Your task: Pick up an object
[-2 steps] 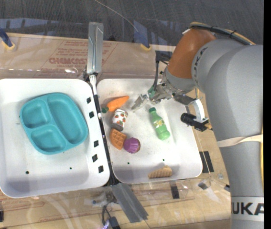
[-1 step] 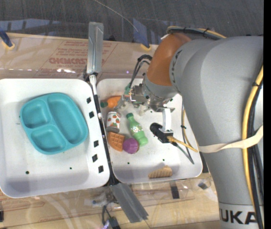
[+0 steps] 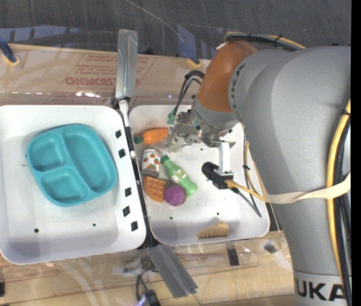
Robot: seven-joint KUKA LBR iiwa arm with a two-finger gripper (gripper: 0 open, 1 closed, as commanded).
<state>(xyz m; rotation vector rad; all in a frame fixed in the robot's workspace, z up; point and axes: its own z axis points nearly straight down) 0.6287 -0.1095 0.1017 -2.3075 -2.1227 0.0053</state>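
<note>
Gripper (image 3: 179, 134) low in the right bin (image 3: 247, 225), can't tell how far open or whether it holds anything

Orange carrot (image 3: 154, 135) just left of the tool, near touching. Can (image 3: 150, 160), green bottle (image 3: 179, 176), waffle (image 3: 155, 187) and purple piece (image 3: 174, 196) clustered below it. Tan biscuit (image 3: 213, 231) well below. 1 teal divided plate (image 3: 72, 163) far left, in the left bin (image 3: 14, 234)

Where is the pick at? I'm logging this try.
Done: the gripper is down in the right bin, beside the orange carrot. In hand: nothing visibly between its fingers. Left: grasp and lift; the green bottle, waffle and purple piece lie untouched.
</note>
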